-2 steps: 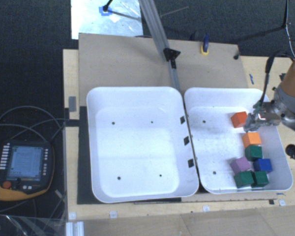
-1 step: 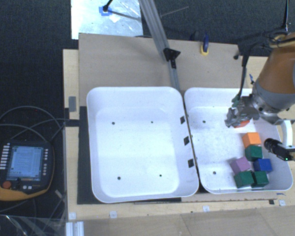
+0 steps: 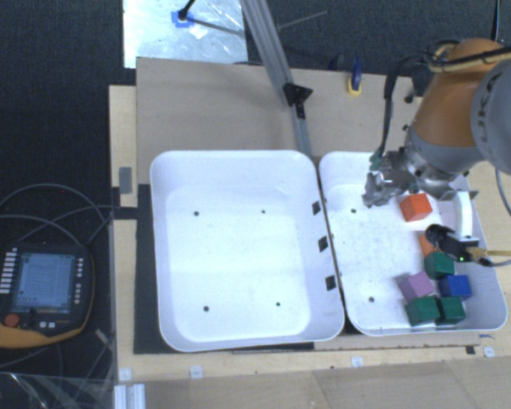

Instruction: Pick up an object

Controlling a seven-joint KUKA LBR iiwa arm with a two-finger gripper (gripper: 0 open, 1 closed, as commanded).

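We saw the gripper [image 3: 376, 187] hanging over the upper part of the right bin [image 3: 366, 254], near its left wall, and we could not tell whether it was wide, narrow or holding anything. Just to its right lay an orange block [image 3: 416, 207], turned slightly askew to the bin's edges; it looked roughly square, so we found no clear long axis. Lower down, in the bin's right corner, sat a cluster: a pink block [image 3: 418, 285], a blue block [image 3: 456, 286] and green blocks [image 3: 423, 311]. The left bin [image 3: 238, 254] stood touching the right one.
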